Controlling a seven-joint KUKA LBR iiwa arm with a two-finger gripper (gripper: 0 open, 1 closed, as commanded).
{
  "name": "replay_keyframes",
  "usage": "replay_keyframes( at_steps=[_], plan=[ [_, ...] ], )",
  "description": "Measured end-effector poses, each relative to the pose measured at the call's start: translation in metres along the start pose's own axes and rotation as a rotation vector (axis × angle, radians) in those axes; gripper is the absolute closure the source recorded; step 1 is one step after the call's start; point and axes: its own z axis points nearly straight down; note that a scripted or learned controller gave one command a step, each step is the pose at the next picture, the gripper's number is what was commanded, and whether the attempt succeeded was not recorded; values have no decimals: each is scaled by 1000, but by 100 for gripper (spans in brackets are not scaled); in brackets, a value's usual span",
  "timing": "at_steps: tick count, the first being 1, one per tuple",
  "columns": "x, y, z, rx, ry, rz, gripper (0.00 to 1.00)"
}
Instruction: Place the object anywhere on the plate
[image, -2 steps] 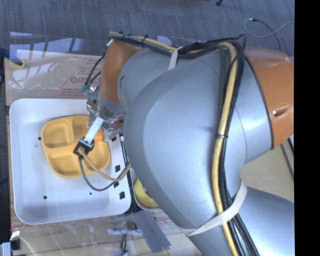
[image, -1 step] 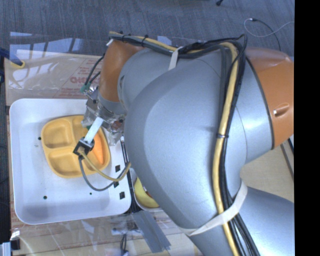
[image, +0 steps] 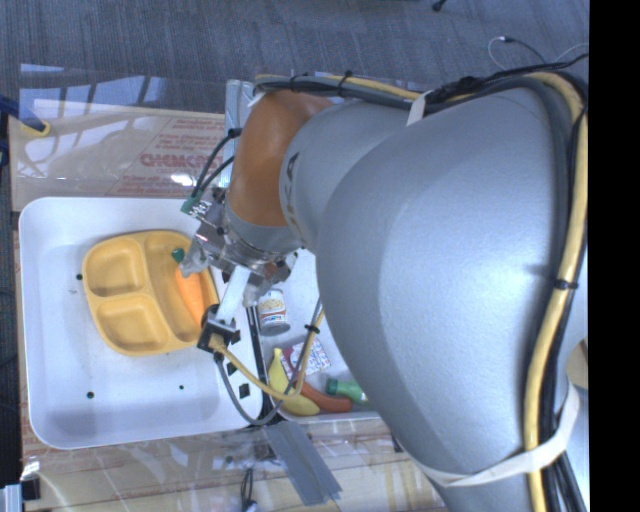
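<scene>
Orange and slightly glossy, the small carrot-shaped toy with a green top (image: 189, 288) lies along the right-hand compartment of the yellow three-compartment plastic plate (image: 130, 295), its green end pointing up and away from the camera. The two-finger gripper (image: 200, 262) on the grey arm with the orange band (image: 268, 160) sits right over that end of the plate — whether it is spread or closed, and whether it has hold of the carrot, I cannot tell, because the wrist and its cabling cover the tips.

Judged by its look, the carrot is a light, rigid plastic toy: it should not deform or break, but its smooth tapered skin may slip, so the thick middle, pinched across the short width, seems the safest place to take it. It looks to be on the plate already, though whether it rests there freely is unclear.

Counted: one carrot, one plate with three compartments, and two white shallow bins — the left bin (image: 60, 400) bearing the plate, the right bin (image: 320, 415) mostly under the arm. In that right bin I can make out one small can-like toy with a label (image: 271, 312), one yellow banana-shaped toy (image: 285, 385), one red toy beside it (image: 325, 400), one green piece (image: 348, 389) and a printed card (image: 305, 357).
</scene>
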Motion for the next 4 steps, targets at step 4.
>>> replay_keyframes(
  at_steps=[4],
  plan=[
    [73,24,-56,-3,1,17,0]
  ],
)
